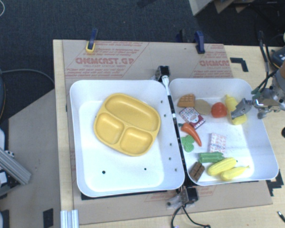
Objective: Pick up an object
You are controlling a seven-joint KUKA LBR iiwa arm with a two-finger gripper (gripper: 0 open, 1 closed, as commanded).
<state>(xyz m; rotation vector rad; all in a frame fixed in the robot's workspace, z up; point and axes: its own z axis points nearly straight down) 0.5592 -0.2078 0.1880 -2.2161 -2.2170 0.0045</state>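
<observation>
The right bin holds several toy foods. A red tomato lies next to a yellow fruit, with another yellow piece just below it. My gripper reaches in from the right edge and hovers over these yellow pieces, just right of the tomato. Nothing visibly sits in its grasp. Further left lie a brown waffle, a tan cookie, a red-and-white packet and an orange chili.
At the right bin's front lie a pink-white packet, a green piece, a corn cob, a banana and a brown bar. The left bin holds a yellow divided plate.
</observation>
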